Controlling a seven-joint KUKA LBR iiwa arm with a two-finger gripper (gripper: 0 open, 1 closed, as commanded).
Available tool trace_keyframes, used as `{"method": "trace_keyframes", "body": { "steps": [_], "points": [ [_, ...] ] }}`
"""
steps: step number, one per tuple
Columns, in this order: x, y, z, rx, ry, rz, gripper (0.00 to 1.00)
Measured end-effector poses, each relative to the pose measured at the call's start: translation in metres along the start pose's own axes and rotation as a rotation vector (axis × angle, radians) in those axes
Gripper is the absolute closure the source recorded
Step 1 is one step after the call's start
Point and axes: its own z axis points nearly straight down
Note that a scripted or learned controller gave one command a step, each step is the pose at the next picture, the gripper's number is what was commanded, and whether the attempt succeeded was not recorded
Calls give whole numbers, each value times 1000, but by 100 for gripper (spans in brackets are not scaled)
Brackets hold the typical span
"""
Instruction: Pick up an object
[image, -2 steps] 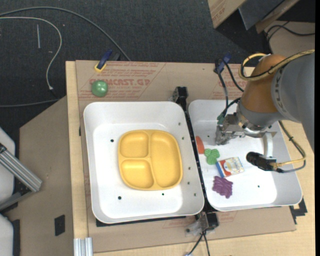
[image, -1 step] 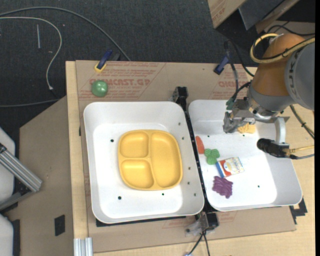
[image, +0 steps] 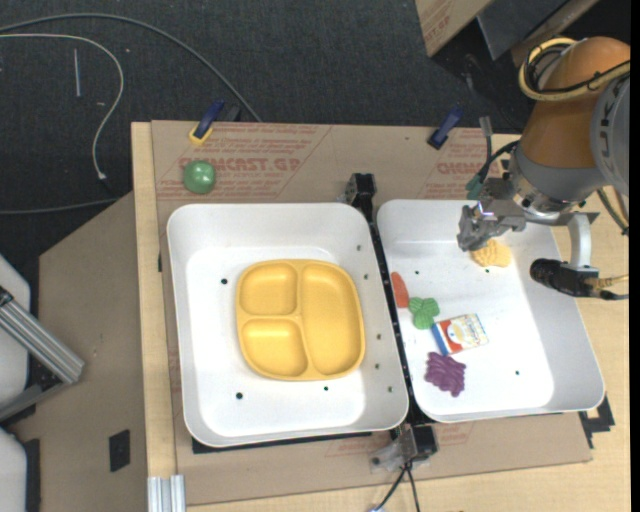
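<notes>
Both bins (image: 200, 330) are white. The divided plate (image: 300, 318) is yellow. The ball (image: 200, 177) on the brown cardboard (image: 300, 160) is green. In the right bin lie a purple cluster (image: 446, 372), a green piece (image: 424, 311), an orange-red stick (image: 400, 290), a white carton (image: 463, 333) with red and blue print, and a pale yellow lump (image: 491, 254). The arm (image: 570, 110) is grey and orange.

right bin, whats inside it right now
The right bin holds an orange piece, a green toy, a small carton, purple grapes and a yellow item, partly covered by the claw.
</notes>
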Motion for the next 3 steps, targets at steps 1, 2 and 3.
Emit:
{"method": "trace_keyframes", "body": {
  "steps": [1,2,3],
  "points": [
    [3,0,-45,0,0,-1,100],
    [62,-6,-51,7,4,-6,100],
    [113,-17,-36,11,4,-4,100]
  ]
}}
